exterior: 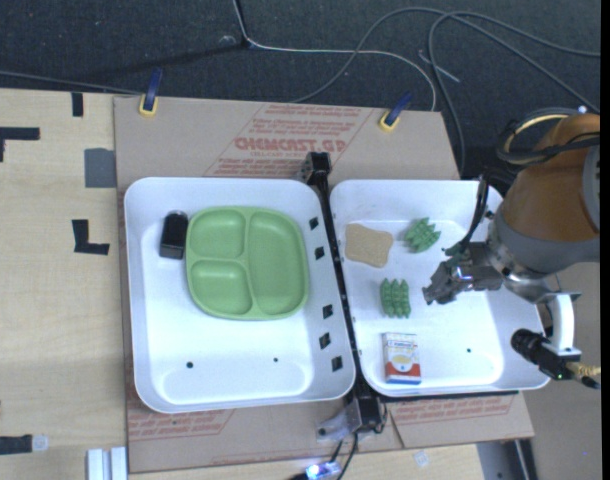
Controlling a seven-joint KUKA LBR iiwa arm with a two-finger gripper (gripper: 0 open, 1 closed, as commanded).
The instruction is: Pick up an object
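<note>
The pincer (447, 285) hangs over the right bin (485, 363), at the right of the frame about halfway down, at the end of the grey arm with its orange band (547, 193) reaching in from the right edge. It is dark and small in this view, and I cannot tell how it is set or whether it has hold of anything.

Just to the left of the pincer lies a green ridged block (395, 297), near it but apart. Above and slightly left of the pincer sits a smaller green leafy piece (421, 234). Further left, near the divider between the bins, rests a tan flat piece like a slice of bread (368, 244). Toward the lower edge of the right bin lies a small white box with a red and blue end (401, 358).

The left bin (225, 373) holds a green plate with three compartments (248, 262) in its upper half, and a small black object (174, 235) touches the plate's left edge.

Both bins sit on a brown cardboard sheet (285, 138) on the worktop (45, 298); two yellow-and-blue clamps (149, 99) grip the sheet's upper edge.
</note>
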